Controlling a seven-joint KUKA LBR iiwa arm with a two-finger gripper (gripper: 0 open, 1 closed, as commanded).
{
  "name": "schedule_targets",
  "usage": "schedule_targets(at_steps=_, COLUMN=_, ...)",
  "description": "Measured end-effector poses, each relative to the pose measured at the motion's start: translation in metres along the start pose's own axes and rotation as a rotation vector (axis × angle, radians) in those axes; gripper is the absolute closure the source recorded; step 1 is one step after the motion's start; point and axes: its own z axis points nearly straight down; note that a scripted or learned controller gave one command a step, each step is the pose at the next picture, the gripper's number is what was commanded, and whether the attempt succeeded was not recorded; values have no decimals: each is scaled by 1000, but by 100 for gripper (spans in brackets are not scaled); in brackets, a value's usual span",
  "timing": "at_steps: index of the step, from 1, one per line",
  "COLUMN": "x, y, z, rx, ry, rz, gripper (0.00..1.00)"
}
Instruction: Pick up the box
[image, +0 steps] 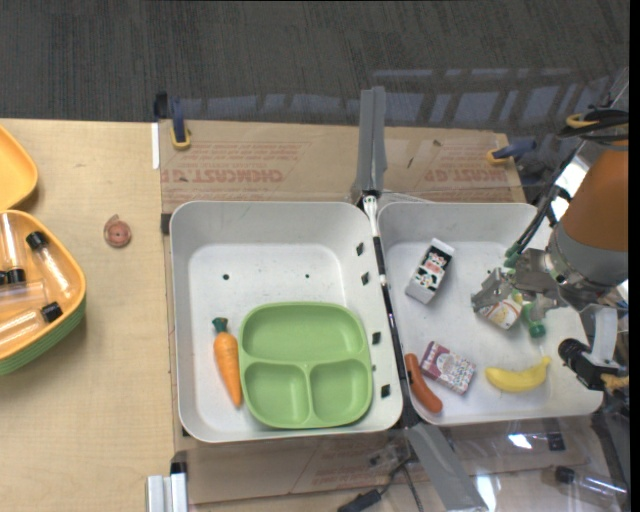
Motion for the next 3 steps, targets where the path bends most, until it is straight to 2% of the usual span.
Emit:
schedule_targets(at_steps=1, x=20, y=-38, z=84, rx=-9, ry=2, rz=-358, gripper=0)
schedule_targets(at_steps=2, x=-85, y=-17, z=82, rx=-12, ry=11, rz=-162, gripper=0)
schedule_targets(at_steps=3, x=-34, y=-5, z=63, rx=-3, ry=1, rz=-452, gripper=0)
